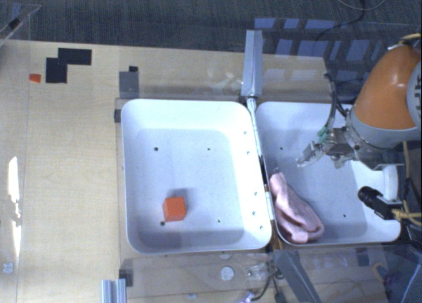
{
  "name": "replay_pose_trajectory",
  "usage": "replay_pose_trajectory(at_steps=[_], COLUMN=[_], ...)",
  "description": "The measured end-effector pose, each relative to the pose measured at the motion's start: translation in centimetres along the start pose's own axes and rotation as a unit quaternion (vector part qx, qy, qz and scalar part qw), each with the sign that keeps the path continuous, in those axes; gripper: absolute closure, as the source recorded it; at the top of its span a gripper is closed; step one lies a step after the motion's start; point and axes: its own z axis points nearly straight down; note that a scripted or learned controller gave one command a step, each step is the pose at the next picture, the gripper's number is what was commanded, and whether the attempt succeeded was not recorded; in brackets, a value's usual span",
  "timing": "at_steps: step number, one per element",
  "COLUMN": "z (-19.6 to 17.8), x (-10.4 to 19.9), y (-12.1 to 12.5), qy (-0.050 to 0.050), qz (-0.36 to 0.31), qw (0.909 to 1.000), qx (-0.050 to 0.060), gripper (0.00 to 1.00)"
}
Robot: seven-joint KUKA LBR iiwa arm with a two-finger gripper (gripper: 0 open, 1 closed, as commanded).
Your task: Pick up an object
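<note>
Two shallow white bins sat side by side on a pale wooden bench (66,183), parted by a narrow metal rail (260,157).

Left bin (138,130): it held one small orange block (175,209), lying on the floor toward the near-left part of the bin, clear of every wall. Small dark dots marked the floor around it.

Right bin (290,120): it held a crumpled pink cloth (293,213), lying in the near-left corner and pressed against the wall beside the rail.

Arm: the grey arm, with its orange band (386,94), reached in from the right and hung over the right bin. The gripper (315,152) pointed leftward above the bin's middle, apart from the pink cloth and well apart from the orange block. Nothing showed between its fingers; the metal fingertips looked slightly spread, but whether the hand was released or clenched could not be told from this angle.

Bench surface: black tape patches (66,63) and a small orange marker (35,78) lay at the far-left corner, well apart from both bins.
</note>
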Motion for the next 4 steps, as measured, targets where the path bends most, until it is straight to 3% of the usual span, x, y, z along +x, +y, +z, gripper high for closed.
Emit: replay_pose_trajectory(at_steps=[1, 2, 3, 4], z=[-1.3, 0.8, 1.5, 2.2], x=[3.3, 6.1, 0.1, -6.3], y=[1.1, -3.3, 0.1, 3.4], qy=[0.000, 0.000, 0.000, -0.001], qz=[0.050, 0.039, 0.094, 0.046], qw=[0.9988, 0.9992, 0.9956, 0.9989], qx=[0.000, 0.001, -0.001, -0.001], gripper=[0.00, 0.00, 0.00, 0.00])
